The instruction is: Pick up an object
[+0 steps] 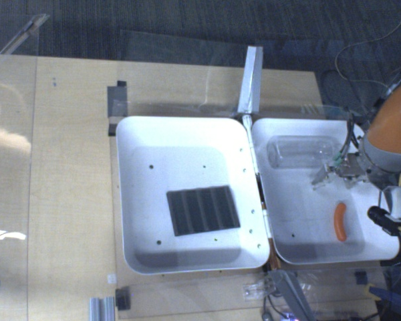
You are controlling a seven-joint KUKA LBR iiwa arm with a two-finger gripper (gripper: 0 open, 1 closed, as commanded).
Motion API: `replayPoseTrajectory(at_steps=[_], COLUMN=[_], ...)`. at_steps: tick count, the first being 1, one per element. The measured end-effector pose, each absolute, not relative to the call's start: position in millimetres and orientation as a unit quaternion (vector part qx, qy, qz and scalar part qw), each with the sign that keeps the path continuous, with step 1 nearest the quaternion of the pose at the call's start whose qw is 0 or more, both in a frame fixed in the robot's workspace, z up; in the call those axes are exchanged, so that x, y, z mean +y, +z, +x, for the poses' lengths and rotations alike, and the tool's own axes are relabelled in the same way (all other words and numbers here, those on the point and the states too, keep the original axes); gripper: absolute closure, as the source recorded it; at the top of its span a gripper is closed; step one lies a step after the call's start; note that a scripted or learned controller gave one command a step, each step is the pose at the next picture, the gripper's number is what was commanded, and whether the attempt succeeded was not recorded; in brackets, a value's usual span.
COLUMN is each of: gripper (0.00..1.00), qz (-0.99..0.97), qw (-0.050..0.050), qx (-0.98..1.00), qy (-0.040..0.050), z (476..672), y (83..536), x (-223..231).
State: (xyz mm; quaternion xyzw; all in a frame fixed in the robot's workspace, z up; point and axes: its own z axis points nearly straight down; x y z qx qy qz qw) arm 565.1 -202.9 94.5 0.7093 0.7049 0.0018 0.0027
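- A dark ribbed mat (203,210) is observed lying flat in the left bin (137,136).
- An orange sausage-shaped object (340,221) and a clear plastic bottle (301,151) are noted in the right bin (301,246).
- The gripper (327,174) is seen beside the bottle; whether it is released or clenched cannot be told.

Left bin (130,179) has plenty of room; the only thing in it is a flat dark ribbed mat (203,210) sitting a bit below centre, so the floor all around it is open. Right bin (291,243) is tighter; a clear plastic bottle (301,151) lies along the back wall, an orange carrot-shaped piece (340,221) sits toward the front right, and the arm (389,134) hangs over the right edge; the open floor lies between bottle and orange piece, plus the front left corner. The raised divider (254,172) between the bins blocks any low sideways pass.
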Motion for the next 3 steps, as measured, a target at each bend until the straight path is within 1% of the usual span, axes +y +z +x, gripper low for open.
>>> replayPoseTrajectory(at_steps=[1,2,3], gripper=[0.0,1.0,1.0], qz=[0.701,0.7,0.754], qw=[0.005,0.009,0.003], qx=[0.713,0.714,0.657], qy=[0.0036,0.0064,0.0025], z=[509.9,513.7,553.8], y=[89.7,102.1,192.7], x=[-190.4,-189.7,-106.8])
